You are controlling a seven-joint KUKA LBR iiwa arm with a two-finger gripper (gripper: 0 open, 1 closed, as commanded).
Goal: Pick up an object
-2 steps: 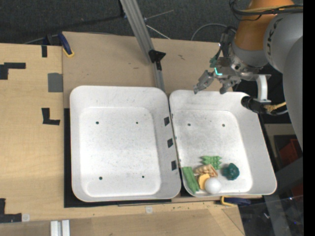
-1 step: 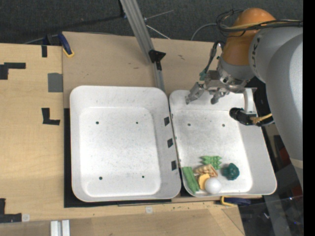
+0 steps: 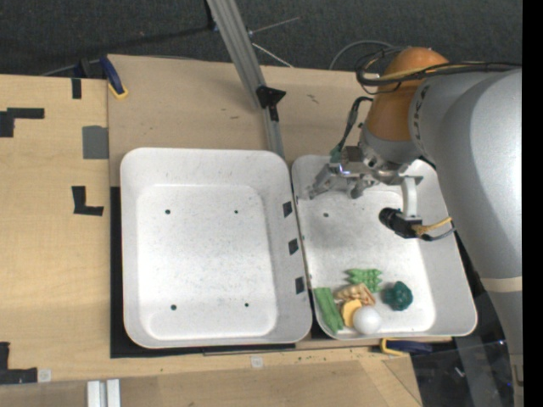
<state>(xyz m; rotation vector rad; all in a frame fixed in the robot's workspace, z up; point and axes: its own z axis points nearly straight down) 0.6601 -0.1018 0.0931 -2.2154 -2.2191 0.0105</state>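
**Gripper over the right bin, toys heaped at the near edge**

The arm (image 3: 475, 142) comes in from 3 o'clock, and its gripper (image 3: 339, 179) hangs over the far part of the right bin (image 3: 450, 312), toward 12 o'clock. I cannot tell how its fingers stand or whether they hold anything. The objects huddle at 6 o'clock in that bin: a green leafy piece (image 3: 363, 276), a dark green lump (image 3: 396, 295), a tan toy (image 3: 355, 294), a white ball (image 3: 367, 320) and a green strip (image 3: 327, 308). The left bin (image 3: 204, 244) sits at 9 o'clock.
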